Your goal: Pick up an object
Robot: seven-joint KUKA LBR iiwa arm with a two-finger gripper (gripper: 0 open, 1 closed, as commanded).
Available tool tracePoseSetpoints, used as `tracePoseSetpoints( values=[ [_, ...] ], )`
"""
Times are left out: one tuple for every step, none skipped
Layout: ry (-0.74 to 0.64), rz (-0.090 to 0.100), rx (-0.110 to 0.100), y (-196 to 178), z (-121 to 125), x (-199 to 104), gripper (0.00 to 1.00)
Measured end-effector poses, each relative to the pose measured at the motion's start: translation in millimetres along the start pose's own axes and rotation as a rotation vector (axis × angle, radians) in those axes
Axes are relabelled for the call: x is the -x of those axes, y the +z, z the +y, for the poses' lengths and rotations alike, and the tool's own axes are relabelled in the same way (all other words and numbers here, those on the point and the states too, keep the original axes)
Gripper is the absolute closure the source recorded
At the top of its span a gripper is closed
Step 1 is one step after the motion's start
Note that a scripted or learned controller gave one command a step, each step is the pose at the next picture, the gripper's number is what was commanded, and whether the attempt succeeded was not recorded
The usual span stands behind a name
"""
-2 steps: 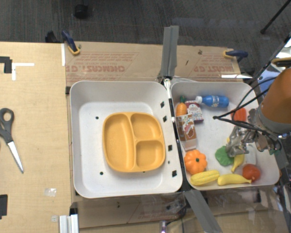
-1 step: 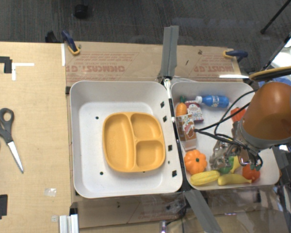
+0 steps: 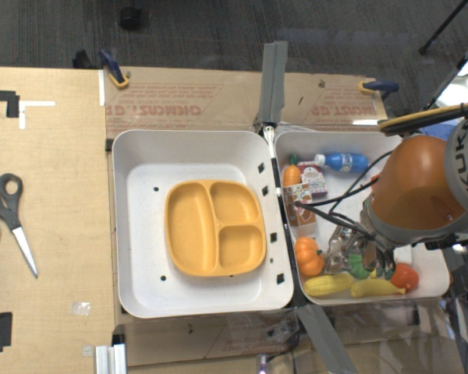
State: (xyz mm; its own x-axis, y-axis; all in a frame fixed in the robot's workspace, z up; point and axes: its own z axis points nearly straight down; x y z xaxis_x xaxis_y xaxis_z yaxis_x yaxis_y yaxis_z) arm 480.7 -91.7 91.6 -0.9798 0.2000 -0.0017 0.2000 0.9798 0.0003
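A grey robot arm (image 3: 421,185) with an orange band reaches in from the right and bends down over the right-hand white bin (image 3: 441,291), its gripper (image 3: 351,255) lowered among a heap of toy food near the bin's front edge. Whether the jaws are open or closed, or gripping anything, cannot be told from above, since the wrist and its cables cover them. Around the gripper lie an orange pumpkin (image 3: 307,255) to its left, a yellow corn cob (image 3: 327,286) and a yellow banana (image 3: 377,288) along the front wall, a red tomato (image 3: 405,276) to the right and something green (image 3: 360,270) just beneath the metal parts. Farther back in the same bin sit a blue bottle (image 3: 345,162), a carrot (image 3: 292,175) and a small carton (image 3: 310,185). The left bin (image 3: 132,209) holds a yellow divided plate (image 3: 215,226), lying flat near its middle. On the counter (image 3: 54,170) to the far left, well apart from both bins, rests a pair of scissors (image 3: 15,220).
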Motion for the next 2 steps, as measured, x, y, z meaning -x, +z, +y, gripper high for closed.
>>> tracePoseSetpoints(
  values=[
    [-0.15,-0.002,0.0,-146.6,-64.8,49.5,1.0],
    [-0.315,0.0,0.0,-0.4,-27.8,30.5,1.0]
  ],
)
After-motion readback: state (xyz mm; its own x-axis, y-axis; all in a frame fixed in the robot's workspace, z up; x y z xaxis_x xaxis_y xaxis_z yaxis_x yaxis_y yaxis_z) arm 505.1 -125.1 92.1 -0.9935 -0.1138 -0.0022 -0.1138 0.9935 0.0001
